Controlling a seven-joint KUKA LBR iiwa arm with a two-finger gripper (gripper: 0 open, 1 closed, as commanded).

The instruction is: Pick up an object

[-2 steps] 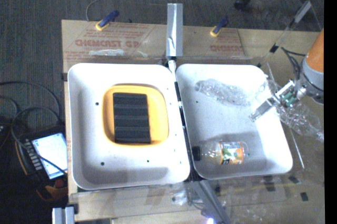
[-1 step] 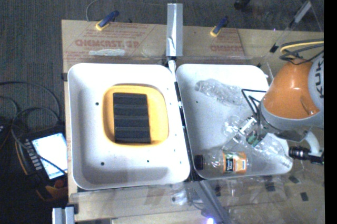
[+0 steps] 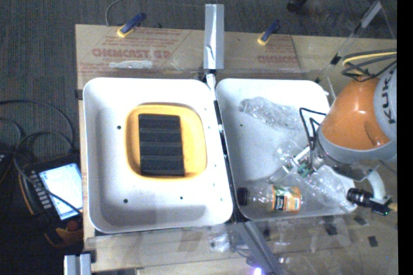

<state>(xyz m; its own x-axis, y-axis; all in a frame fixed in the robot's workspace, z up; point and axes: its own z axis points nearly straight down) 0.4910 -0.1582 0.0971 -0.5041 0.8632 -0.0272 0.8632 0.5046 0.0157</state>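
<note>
The right bin (image 3: 258, 157) holds clear plastic bottles. One bottle with an orange label (image 3: 284, 198) and a black cap lies along the front wall. A crumpled clear bottle (image 3: 270, 111) rests near the back, and more clear plastic (image 3: 322, 186) lies under the arm. The arm's orange band (image 3: 352, 122) hangs over the right side of this bin. My gripper (image 3: 301, 164) points down and left from it, low over the clear plastic in the middle of the bin, just above the labelled bottle.
The left bin (image 3: 103, 138) carries a yellow tray with a black ribbed insert (image 3: 161, 144). A metal post (image 3: 213, 35) stands behind the gap between the bins. Blue-and-yellow clamps (image 3: 131, 24) sit on the back board. A tablet (image 3: 59, 186) and cables lie on the floor at left.
</note>
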